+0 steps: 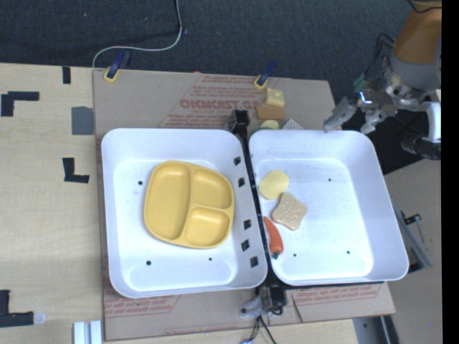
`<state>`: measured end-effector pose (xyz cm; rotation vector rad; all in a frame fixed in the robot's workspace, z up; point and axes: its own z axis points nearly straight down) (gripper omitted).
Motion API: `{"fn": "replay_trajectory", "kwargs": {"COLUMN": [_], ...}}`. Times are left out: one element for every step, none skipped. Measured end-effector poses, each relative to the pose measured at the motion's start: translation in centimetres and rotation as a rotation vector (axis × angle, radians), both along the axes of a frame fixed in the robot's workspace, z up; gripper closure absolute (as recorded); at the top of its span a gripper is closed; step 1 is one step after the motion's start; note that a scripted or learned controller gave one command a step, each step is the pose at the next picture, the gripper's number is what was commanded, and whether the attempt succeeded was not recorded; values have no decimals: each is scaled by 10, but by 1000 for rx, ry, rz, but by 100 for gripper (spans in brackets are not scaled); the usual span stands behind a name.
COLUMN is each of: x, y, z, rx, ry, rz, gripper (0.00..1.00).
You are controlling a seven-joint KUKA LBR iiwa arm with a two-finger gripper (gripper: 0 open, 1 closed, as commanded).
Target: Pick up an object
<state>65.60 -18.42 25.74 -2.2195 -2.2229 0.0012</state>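
White plastic forms the two shallow bins, which sit side by side on a sheet of brown cardboard printed with red lettering. In the left bin we see a yellow divided plate with three compartments, lying flat near the middle.

The right bin holds the small things, all gathered at its left side. A pale yellow round piece, smooth and roughly disc-shaped, lies uppermost. Just below it, touching or nearly so, is a tan slice of toy bread with a speckled face and a darker crust edge, lying flat and turned at an angle. Below and to the left, an orange-red carrot-like piece lies against the bin's left wall, its long axis running up and down the view.

The gripper hangs above the far right corner of the right bin, well apart from these objects. Its two grey fingers are spread with nothing between them, as far as we can judge at this angle.

Beyond the bins, on the cardboard, rests a small tan block.
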Motion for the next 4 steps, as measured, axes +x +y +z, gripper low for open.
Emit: {"fn": "replay_trajectory", "kwargs": {"x": [-35,-24,-20,-43], "y": [78,85,82,80], "z": [-80,-178,-173,-172], "rx": [5,-1,1,-1], "ry": [10,1,0,-1], "rz": [5,1,0,-1], "gripper": [0,0,0,0]}}
